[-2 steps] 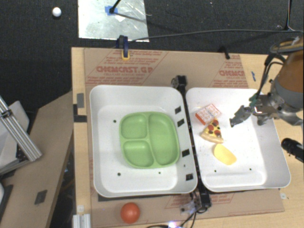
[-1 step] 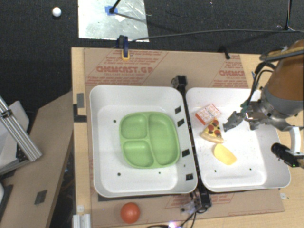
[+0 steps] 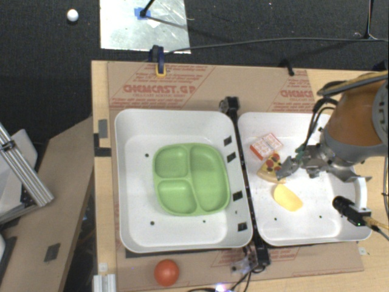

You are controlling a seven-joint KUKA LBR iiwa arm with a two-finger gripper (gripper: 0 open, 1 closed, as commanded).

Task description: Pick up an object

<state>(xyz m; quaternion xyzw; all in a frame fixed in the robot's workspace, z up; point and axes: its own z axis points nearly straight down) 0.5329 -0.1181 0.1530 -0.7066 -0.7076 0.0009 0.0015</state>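
The right white bin (image 3: 304, 230) holds a red-and-white packet (image 3: 266, 145), a small pizza-slice toy (image 3: 269, 168) and a yellow lumpy piece (image 3: 287, 198). My gripper (image 3: 284, 169) reaches in from the right and sits low at the right edge of the pizza-slice toy, just above the yellow piece. Its dark fingers overlap the toy's edge, and I cannot tell whether anything sits between them. The grey arm with its orange band (image 3: 358, 123) fills the bin's right side.
The left white bin (image 3: 137, 224) carries a green divided plate (image 3: 190, 178). A red ball (image 3: 166, 272) lies on the cardboard in front of the left bin. A black divider (image 3: 240, 181) runs between the bins. A blue-and-yellow clamp (image 3: 158, 62) stands at the back.
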